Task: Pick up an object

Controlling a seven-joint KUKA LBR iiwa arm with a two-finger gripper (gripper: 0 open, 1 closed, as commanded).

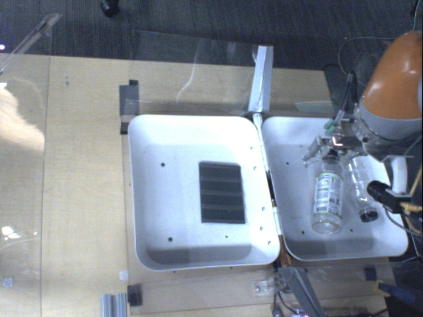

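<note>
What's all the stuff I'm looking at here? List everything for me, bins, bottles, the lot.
Left bin: one, white, shallow, left half of the bench.
Ribbed pad: one, dark grey or black, flat in the middle of the left bin.
Right bin: one, white, shallow, beside the left bin.
Labelled bottle: one, clear plastic with a pale label, lying in the right bin.
Second bottle: one, clear with a dark cap, lying to the right of the first, partly under the arm.
Bench: one, light wood colour, under both bins.
Clear panel: one, transparent, over the bench's left side.
Arm: one, grey with orange band, reaching in from the right.
Gripper: one, metallic, above the top of the labelled bottle.
</note>
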